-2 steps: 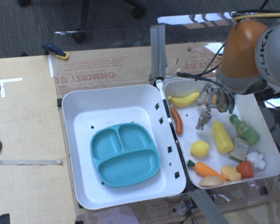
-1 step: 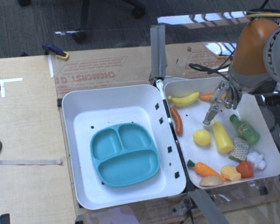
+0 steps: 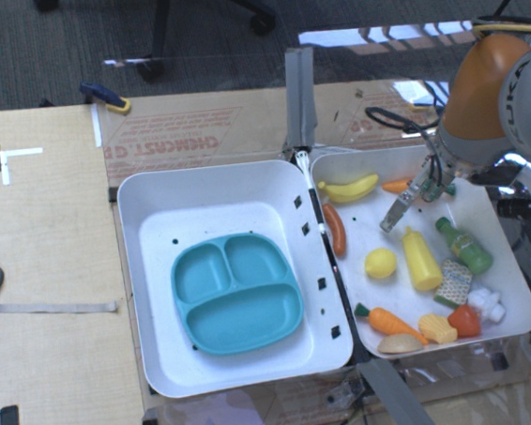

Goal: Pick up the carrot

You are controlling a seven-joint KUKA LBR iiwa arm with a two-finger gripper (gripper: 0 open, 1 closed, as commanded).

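Observation:
The carrot (image 3: 391,320) is orange with a green top and lies at the front of the right bin (image 3: 503,229), its leafy end pointing toward the left wall. My gripper (image 3: 403,207) hangs over the back middle of that bin, between a banana (image 3: 350,188) and a yellow bottle (image 3: 421,259). It is well behind the carrot and apart from it. Nothing shows in the gripper. A small orange piece (image 3: 397,185) lies just behind the gripper.
Around the carrot lie a lemon (image 3: 380,264), a tan bread roll (image 3: 400,343), an orange-yellow item (image 3: 437,328) and a red item (image 3: 465,320). A sausage (image 3: 335,231) lies along the left wall and a green bottle (image 3: 464,247) at right. The left bin (image 3: 149,266) holds a teal divided plate (image 3: 238,292).

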